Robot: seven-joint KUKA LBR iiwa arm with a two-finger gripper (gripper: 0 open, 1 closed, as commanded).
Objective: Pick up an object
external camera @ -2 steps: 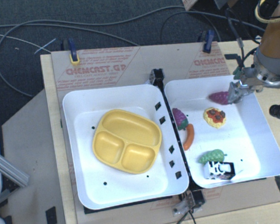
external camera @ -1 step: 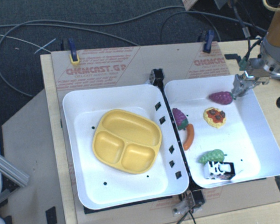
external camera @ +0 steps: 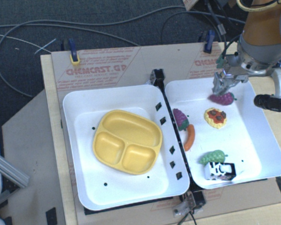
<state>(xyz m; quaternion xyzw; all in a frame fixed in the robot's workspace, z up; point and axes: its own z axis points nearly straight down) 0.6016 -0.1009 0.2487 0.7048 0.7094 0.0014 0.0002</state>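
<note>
While reaching down, gripper (external camera: 224, 89) over purple grapes (external camera: 222, 98), right bin (external camera: 263, 136)

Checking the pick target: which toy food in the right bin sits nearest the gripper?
The purple grape bunch, directly under the gripper at the bin's far edge.

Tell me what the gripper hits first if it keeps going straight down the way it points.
Most likely the purple grape bunch, lying directly below the gripper in the right bin. The gap between them is hard to judge from this slanted view.
</note>
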